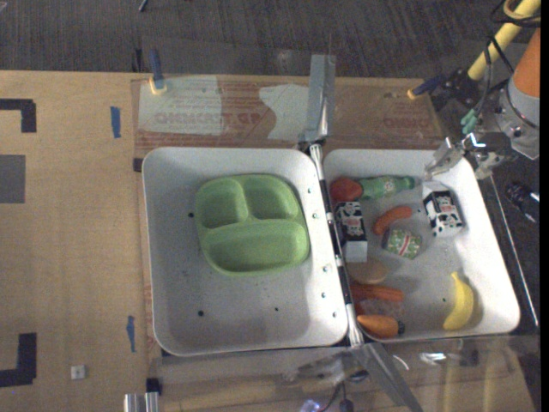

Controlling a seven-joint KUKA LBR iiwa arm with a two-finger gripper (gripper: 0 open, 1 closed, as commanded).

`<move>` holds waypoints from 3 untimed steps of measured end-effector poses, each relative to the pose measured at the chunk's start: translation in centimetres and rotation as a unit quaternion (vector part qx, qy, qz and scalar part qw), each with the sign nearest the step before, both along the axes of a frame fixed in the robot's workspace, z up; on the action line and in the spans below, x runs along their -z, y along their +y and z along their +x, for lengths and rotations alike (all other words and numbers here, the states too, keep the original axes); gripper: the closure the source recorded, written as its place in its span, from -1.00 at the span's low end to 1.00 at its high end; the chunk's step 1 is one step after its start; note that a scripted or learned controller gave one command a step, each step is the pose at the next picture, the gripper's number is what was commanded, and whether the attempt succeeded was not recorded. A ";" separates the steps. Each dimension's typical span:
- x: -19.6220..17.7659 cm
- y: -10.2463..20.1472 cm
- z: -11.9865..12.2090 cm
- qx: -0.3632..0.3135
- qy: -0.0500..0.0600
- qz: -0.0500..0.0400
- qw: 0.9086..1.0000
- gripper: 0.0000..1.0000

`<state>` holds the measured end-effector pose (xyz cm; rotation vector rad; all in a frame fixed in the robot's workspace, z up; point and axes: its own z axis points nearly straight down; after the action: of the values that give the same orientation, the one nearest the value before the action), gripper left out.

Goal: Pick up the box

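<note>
Clutter is confined to the right bin (502, 269), while the left bin (171, 299) carries a single green divided tray (251, 223), presumably set apart as a drop-off spot. Two cow-patterned cartons are seen, and either could be meant by the task: one box (443, 212) lies alone on open floor near the far right corner of the right bin, tilted slightly; a second box (352, 227) is pressed against the bin's left wall, just beside the divider. The lone one is judged the likelier target, since free space is left around it for fingers. The gripper (459, 154) is positioned over the far rim of the right bin, just beyond that box and apart from it; nothing is seen between its fingers, and how wide they stand cannot be made out at this size. Elsewhere in the right bin are noted a green bottle (386, 184) lying on its side beside a red tomato-like item (346, 188), a sausage (393, 219), a small green-and-red can (401, 243), a banana (461, 303) by the near right wall, and carrots (377, 309) along the left wall. The pick is judged not yet begun; a descent toward the near side of the rim would be required, with the wall close enough to the box to hinder one finger.
</note>
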<state>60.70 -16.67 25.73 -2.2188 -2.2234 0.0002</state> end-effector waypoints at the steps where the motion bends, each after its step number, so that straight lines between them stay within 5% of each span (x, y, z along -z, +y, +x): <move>1: 12.5 0.7 -1.1 0.029 0.000 0.000 1.000 -1.00; 2: 14.5 -1.0 -0.3 0.028 -0.013 -0.003 1.000 -1.00; 3: 13.1 -1.3 -0.2 0.029 -0.016 -0.007 0.999 1.00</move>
<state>60.55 -18.01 12.62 -2.3069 -2.1802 -0.0200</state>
